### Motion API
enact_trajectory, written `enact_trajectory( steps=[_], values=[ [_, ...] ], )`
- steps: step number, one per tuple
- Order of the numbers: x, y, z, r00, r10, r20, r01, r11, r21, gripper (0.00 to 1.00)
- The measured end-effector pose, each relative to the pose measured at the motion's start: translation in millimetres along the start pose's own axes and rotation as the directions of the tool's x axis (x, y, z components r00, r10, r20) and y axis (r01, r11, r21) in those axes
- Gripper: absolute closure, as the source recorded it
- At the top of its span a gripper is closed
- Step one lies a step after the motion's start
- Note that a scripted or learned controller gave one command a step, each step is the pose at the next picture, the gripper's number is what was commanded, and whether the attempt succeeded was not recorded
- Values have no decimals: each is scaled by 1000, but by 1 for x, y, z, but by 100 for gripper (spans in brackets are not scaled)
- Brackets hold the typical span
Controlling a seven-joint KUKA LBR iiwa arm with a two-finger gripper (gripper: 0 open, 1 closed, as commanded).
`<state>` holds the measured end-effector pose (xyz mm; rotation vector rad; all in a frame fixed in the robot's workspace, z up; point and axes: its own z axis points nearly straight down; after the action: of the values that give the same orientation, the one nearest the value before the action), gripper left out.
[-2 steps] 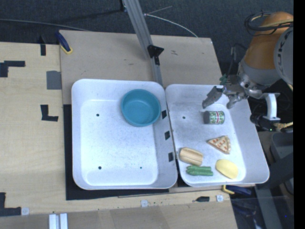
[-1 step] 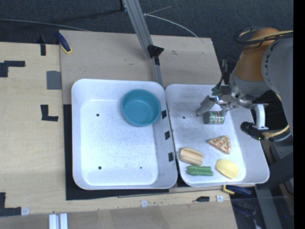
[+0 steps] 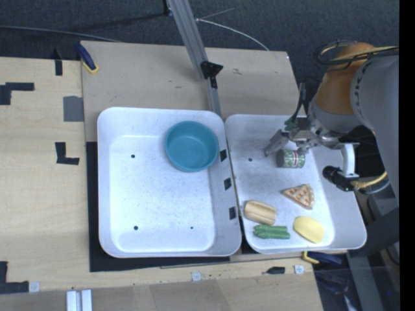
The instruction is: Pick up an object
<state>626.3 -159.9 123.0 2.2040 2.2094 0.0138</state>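
Note:
My gripper (image 3: 291,145) hangs over the upper part of the right bin (image 3: 253,141), with its fingers spread open. A small green and white can (image 3: 293,159) lies on the bin floor just beneath and between the fingers; I see no grip on it. One dark finger (image 3: 272,146) slants out to the can's left. Lower in the same bin lie a pizza slice (image 3: 299,195), a bread roll (image 3: 259,210), a green pod (image 3: 271,232) and a yellow lemon-like piece (image 3: 308,229).
A blue bowl (image 3: 191,146) stands in the upper right of the left bin (image 3: 130,193). A grey pole (image 3: 194,44) slants down to the rim between the bins. The arm's orange band (image 3: 337,83) and grey body fill the right side.

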Motion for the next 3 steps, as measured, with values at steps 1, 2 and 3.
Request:
enact_trajectory(
  steps=[1, 2, 3],
  values=[
    [-1, 2, -11, 1000, -1, 3, 1, 1000, -5, 100],
    [-7, 6, -56, 1000, 1, -7, -1, 1000, 18, 100],
    [-7, 8, -102, 1000, 1, -7, 0, 1000, 17, 100]
  ],
)
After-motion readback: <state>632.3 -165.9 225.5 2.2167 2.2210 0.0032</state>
